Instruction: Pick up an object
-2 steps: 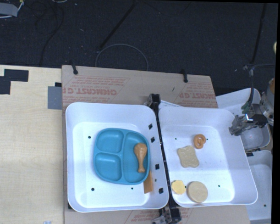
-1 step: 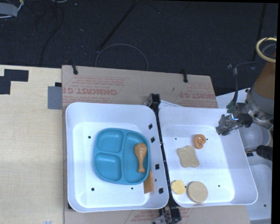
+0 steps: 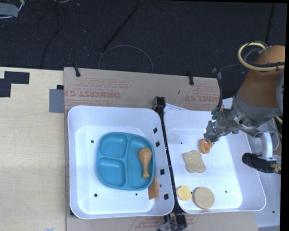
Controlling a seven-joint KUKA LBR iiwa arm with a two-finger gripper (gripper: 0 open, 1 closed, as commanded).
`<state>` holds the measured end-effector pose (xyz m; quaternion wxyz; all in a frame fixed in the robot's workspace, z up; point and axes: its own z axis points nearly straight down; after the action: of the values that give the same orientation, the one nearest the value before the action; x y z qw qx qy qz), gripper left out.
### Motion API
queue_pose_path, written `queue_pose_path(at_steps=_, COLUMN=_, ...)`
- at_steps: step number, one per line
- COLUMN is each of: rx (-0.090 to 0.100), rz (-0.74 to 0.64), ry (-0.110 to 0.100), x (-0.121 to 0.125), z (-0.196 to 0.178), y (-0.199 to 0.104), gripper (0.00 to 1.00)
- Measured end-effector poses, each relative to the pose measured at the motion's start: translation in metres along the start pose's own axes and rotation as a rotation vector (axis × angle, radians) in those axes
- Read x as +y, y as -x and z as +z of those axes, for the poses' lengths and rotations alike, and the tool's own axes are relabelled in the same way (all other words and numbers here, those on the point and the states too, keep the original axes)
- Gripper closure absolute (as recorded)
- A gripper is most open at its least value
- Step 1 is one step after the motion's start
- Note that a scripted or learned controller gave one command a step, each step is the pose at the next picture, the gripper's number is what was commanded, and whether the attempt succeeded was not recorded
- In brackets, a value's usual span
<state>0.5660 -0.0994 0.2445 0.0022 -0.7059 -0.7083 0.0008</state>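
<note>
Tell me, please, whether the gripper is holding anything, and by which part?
It cannot be told: the gripper sits right over a small orange piece, with no visible grasp.

You're looking at a robotics lab: white bins [image 3: 82,134] on cardboard sheeting [image 3: 136,88], loose cables [image 3: 123,55], toy food.

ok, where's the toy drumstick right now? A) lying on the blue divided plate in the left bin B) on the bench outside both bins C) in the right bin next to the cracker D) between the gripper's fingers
A: the drumstick lies on the right side of the blue divided plate in the left bin, well away from the gripper over the right bin.
</note>
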Motion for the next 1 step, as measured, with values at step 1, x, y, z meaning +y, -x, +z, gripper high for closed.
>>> queue_pose_path(at_steps=1, rx=0.0, rz=0.001, ry=0.0, x=-0.0068, z=0.0107, y=-0.0454, gripper=1.0)
